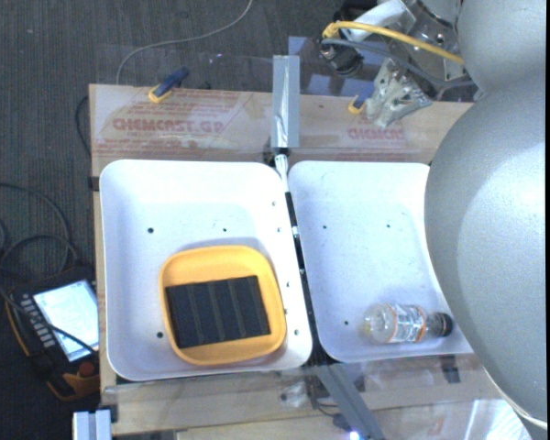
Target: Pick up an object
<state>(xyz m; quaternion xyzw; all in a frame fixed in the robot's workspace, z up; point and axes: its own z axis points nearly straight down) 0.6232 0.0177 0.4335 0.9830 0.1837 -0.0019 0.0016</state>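
The gripper hangs above the far edge of the bench, over the wooden board behind the two bins, and nothing is between its fingers; they point down and toward the bins, and I cannot tell if they are apart or together. A yellow cable runs along the wrist just above it. The right bin begins just in front of the gripper, and in its near corner, well apart from the gripper, a clear plastic bottle with a dark cap lies on its side, the cap pointing toward the big grey arm, which covers the right part of this bin. The left bin is to the gripper's side and further forward; in its near half lies a yellow tray-like object with a dark ribbed panel on top, also well apart from the gripper. Between the two bins a grey metal bar stands on the board, near the gripper. A small yellow and blue clamp sits on the far left part of the board.
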